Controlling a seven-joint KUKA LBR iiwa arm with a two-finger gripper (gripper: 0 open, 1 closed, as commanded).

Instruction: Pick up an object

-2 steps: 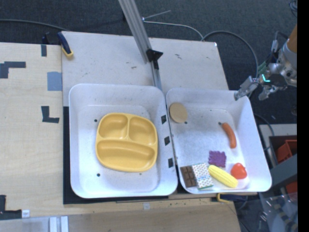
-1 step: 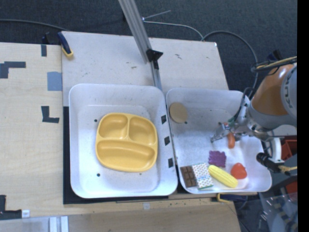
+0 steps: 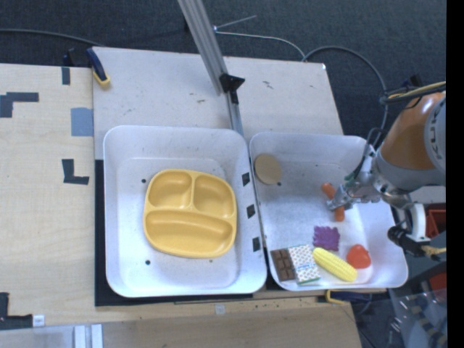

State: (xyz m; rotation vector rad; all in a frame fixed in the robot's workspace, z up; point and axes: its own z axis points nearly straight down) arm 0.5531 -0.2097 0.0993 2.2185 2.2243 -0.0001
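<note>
My gripper [image 3: 341, 201] is low in the right bin [image 3: 304, 154], near its right wall. It sits directly over a small orange object [image 3: 330, 189], whose ends stick out above and below the gripper's tip. Whether it is gripped is hidden from this angle. Toward the bin's front lie a purple piece [image 3: 326, 236], a yellow corn cob [image 3: 334, 264], a red rounded item [image 3: 358, 256], a brown chocolate bar [image 3: 282, 264] and a patterned packet [image 3: 305, 262]. A tan round disc [image 3: 267, 169] rests at the bin's back left.
The left bin [image 3: 123, 194] holds a yellow divided plate [image 3: 191, 213]. A metal pole [image 3: 206, 38] slants across the bench behind the bins. The arm's orange band [image 3: 406, 140] stands above the right bin's right rim.
</note>
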